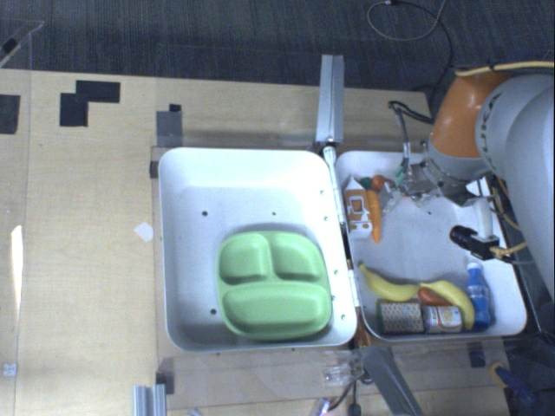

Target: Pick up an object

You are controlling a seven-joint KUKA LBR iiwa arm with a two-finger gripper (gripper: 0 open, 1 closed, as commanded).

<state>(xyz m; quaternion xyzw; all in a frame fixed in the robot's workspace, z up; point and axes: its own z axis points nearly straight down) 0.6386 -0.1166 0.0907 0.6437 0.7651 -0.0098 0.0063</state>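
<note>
- At the near end of the right shallow white bin (425, 243) a row of things lies along the wall: a grey, dotted metal block like a small grater (399, 317), a can with a red and white label (445, 318) on its side touching it, and a blue plastic bottle (476, 295) in the near right corner.
- Just behind them lie a yellow curved banana (390, 288) and a second yellow banana (457, 298), with a small red object (431, 296) between the two.
- The left shallow white bin (199, 189) holds a green plastic plate with three compartments (273, 284), lying flat in its near half.
- Both bins stand side by side on the pale wooden worktop (87, 232).
- Farther back in the right bin, a long orange carrot (375, 217) lies along the left wall, touching a small white and orange carton (356, 208) on its left.
- The tool (412, 183) hangs over the far end of the right bin, just right of the carrot's far tip and apart from it; nothing shows in its grasp, and I cannot tell whether it is open or closed.
- The bananas, can and bottle lie well apart from the tool, at the opposite end of the bin.
- The grey arm with an orange band (455, 115) comes in from the far right.
</note>
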